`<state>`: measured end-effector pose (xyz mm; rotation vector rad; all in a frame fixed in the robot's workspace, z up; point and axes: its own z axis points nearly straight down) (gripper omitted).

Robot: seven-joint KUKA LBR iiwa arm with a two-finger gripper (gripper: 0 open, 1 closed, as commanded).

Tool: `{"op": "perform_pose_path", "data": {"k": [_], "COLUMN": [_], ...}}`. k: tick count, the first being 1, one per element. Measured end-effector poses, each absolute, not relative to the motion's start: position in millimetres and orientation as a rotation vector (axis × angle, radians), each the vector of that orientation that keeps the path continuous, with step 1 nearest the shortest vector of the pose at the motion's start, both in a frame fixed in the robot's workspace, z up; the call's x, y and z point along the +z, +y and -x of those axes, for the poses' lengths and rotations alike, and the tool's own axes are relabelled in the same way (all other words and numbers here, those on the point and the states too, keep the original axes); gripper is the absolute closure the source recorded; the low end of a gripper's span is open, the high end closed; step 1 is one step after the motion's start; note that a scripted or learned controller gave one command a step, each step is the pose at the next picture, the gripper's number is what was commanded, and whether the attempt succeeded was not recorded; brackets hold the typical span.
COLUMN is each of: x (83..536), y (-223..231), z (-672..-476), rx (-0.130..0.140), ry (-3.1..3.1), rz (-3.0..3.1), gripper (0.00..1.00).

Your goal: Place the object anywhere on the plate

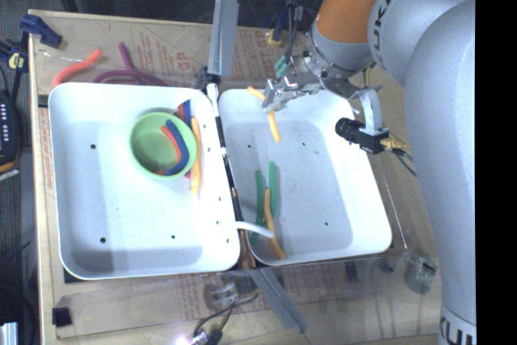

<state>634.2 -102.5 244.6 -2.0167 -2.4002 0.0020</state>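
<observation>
**Bins and Contents: Gripper Over the Far End of the Right Bin**

Near edge of the bench: loose cables (212, 317) lie on the wooden bench top (145, 40) in front of the two bins.

Right bin (355, 230), near part: several thin sticks lie close together by the left wall. Two green sticks (266, 188) run near-to-far side by side; an orange stick (273, 245) lies at their near ends; a white stick (254, 231) crosses from the divider between the bins toward them.

Left bin (113, 238), near part: bare white floor. Toward its far right corner sits the green plate (159, 144), round with a raised rim. On the plate's right side rest curved pieces, one red (174, 138) and one blue (184, 111). An orange stick (195, 153) lies just beside the plate's right rim, along the bin wall.

Right bin, far part: the gripper (279, 97) hangs over the far left area. A yellow-orange stick (274, 125) extends from directly under the fingertips toward the near side. Whether the fingers are apart, together, or clamped on this stick cannot be told. A second orange piece (255, 93) lies by the far wall, just left of the gripper.

Far bench area, beyond the left bin: a purple cord (129, 75) and an orange strip (77, 66) lie on the wood.
</observation>
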Motion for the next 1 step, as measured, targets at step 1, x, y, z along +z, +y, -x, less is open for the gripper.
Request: {"op": "perform_pose_path", "data": {"k": [1], "x": [244.9], "y": [-102.8], "z": [-634.3], "rx": [0.002], "ry": [-2.400], "rz": [2.017], "gripper": [0.00]}}
